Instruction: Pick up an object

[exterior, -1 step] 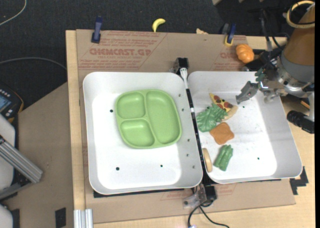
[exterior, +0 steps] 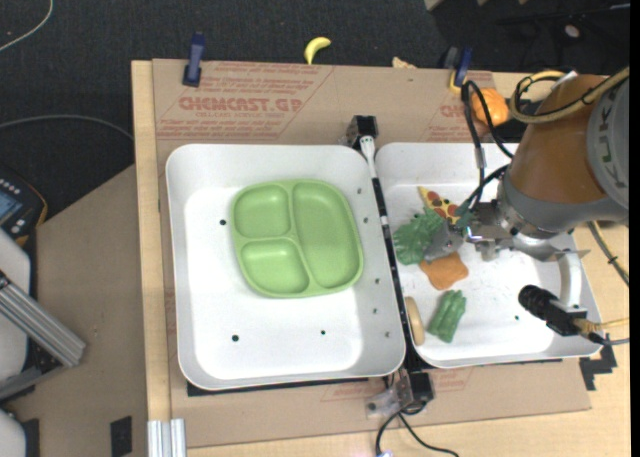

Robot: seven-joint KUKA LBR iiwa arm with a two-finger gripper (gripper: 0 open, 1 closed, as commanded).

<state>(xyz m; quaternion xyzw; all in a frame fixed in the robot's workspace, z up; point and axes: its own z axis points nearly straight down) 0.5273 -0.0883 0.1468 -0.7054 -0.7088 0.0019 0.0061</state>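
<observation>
Jaw state impossible to tell; best to lower gripper (exterior: 468,233) squarely onto leafy green toy (exterior: 418,237) just left, clear of orange piece (exterior: 444,270) below.

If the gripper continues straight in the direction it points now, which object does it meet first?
Probably the green leafy toy, just left of the gripper; depth is unclear, so it might pass above it.

The arm (exterior: 580,160) runs off the frame's right edge and hides the right bin's (exterior: 500,340) upper right; the gripper's (exterior: 468,232) fingers are too blurred to read.
</observation>
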